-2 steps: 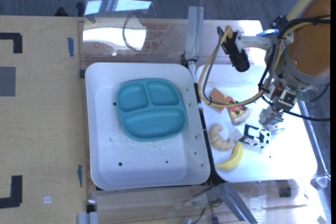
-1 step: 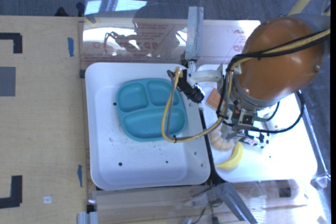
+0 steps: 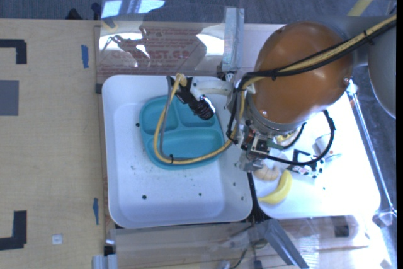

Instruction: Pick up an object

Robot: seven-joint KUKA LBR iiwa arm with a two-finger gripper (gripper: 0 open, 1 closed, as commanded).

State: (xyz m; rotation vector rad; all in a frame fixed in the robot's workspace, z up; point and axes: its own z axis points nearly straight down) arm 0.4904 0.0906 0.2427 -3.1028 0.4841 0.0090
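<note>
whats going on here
A robot arm reaches in from the right, with its gripper over the left side of the right bin, close to a banana. A blue divided plate lies in the left bin. Whether the gripper has hold of anything can't be told.

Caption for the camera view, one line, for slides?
Arm over the bins' shared edge, gripper near a yellow banana in the view's right bin; blue divided plate in the other bin.
</note>
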